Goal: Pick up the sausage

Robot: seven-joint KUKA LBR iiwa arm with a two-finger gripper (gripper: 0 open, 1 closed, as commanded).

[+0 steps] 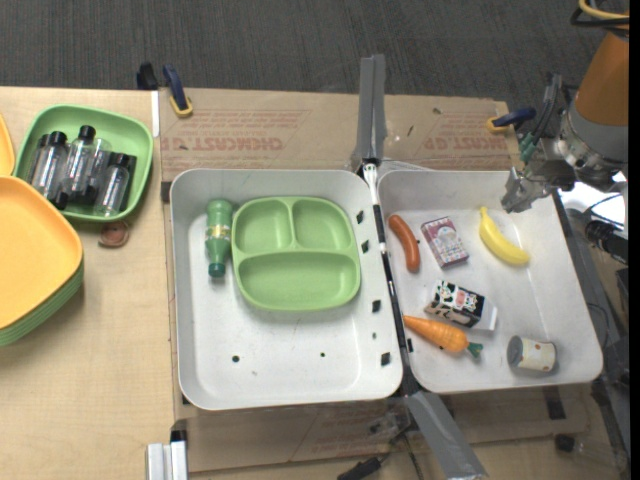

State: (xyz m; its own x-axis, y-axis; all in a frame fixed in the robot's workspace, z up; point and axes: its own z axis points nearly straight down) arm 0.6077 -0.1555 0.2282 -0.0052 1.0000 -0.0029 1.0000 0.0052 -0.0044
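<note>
The sausage (404, 241) is seen lying untouched at the right bin's (578, 298) left edge, beside a pink carton (444, 241); the gripper (520, 192) is held above the far corner near the banana (500, 238), well apart; its spread cannot be told.

Arm (605, 88) cut off at right edge. Orange plates (35, 258) cut off at left edge. Labels on bottles (80, 168) too small to read.

Cardboard sheet (300, 128): upside-down red print, perhaps "CHEMCAST GP".
</note>
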